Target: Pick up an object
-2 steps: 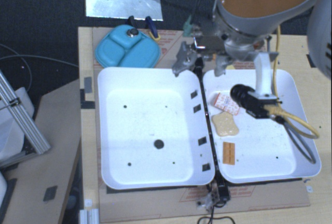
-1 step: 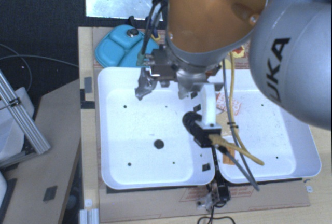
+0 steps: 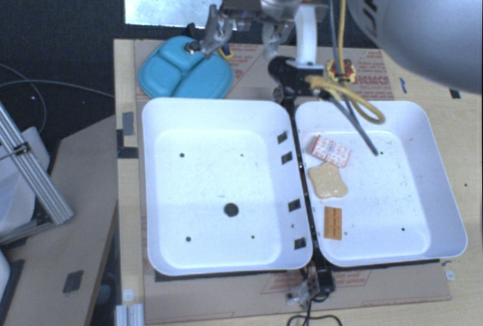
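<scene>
Landmark: the black divider [image 3: 296, 166] where my two white bins meet; every place below is told from it.
Right bin [image 3: 423, 166]: it holds three small flat pieces, all lying close to the divider on its right side.
Patterned packet [image 3: 330, 151]: red-and-white, flat, tilted, nearest the far end of the divider.
Toast-like slice [image 3: 327, 182]: pale tan, just right of the divider's middle, almost touching the packet's near corner.
Orange wafer [image 3: 333, 222]: a narrow strip, right of the divider towards its near end, a little apart from the slice.
Left bin [image 3: 162, 166]: one dark round spot [image 3: 231, 210] left of the divider; I cannot tell whether it is an object or a mark.
Blue tray [image 3: 186, 68]: on the bench beyond the far end of the divider, to its left, outside both bins.
Pincer [image 3: 241, 34]: I hang above the far end of the divider, over the bench near the blue tray; whether I am clenched or released I cannot tell.
Handling, my guess: all three pieces look light, thin and stiff; lying flat, they offer little height.
Hold, my guess: the slice seems thickest, so I would take it across its narrower width.
Relation: the pieces lie nearer the camera than I do and lower, right of the divider.
</scene>
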